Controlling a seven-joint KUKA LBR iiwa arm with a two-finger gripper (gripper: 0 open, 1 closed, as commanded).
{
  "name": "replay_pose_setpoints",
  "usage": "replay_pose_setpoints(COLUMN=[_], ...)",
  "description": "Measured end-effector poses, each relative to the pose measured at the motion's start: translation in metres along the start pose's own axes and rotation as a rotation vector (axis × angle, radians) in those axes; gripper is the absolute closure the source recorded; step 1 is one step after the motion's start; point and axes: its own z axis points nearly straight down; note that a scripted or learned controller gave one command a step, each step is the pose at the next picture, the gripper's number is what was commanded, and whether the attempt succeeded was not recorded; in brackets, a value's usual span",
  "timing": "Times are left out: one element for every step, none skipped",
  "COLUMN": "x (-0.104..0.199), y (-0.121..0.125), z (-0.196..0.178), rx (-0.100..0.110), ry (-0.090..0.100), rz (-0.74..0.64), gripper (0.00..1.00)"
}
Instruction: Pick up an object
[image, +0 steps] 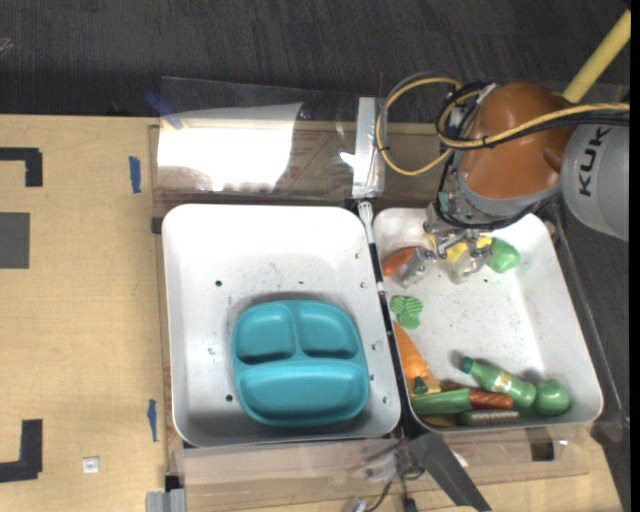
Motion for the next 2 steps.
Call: replay_pose_setpoints(x=[0.0, -0.053], y=[-0.003, 0.002], z=[-0.014, -0.204], rx=[0.01, 0.009], ry=[-0.005, 0.003], rz=[0.007, -0.084], gripper=[1.0, 1.0])
